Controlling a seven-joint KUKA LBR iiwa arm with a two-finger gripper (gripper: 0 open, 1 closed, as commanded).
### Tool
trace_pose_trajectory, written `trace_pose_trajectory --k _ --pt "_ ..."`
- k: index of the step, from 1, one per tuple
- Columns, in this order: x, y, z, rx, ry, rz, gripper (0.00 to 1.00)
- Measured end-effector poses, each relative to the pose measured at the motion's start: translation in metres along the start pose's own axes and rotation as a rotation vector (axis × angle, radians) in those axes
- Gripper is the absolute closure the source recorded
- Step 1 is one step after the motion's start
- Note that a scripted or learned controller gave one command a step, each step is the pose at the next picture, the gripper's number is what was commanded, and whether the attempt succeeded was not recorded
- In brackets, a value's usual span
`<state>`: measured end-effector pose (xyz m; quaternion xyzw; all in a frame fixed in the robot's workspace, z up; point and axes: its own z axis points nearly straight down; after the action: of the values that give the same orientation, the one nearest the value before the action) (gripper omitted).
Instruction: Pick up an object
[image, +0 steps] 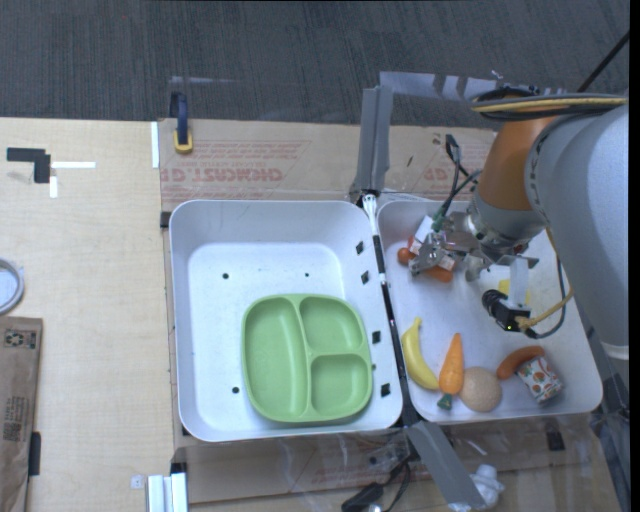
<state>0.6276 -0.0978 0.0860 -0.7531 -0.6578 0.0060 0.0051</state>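
Nearest, a banana (418, 356), carrot (452, 364) and small can (539, 379) lie in the right bin (585, 395) on the pale wooden desk (90, 290); dark floor behind. Claw (432, 256) low there, grip unclear.

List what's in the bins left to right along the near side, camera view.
green divided plate → banana → carrot → tan round fruit → small printed can
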Motion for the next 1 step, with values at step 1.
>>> trace_pose_trajectory --k 1 --pt "-0.0014 -0.0038 -0.0031 0.020 -0.004 -0.004 1.00"
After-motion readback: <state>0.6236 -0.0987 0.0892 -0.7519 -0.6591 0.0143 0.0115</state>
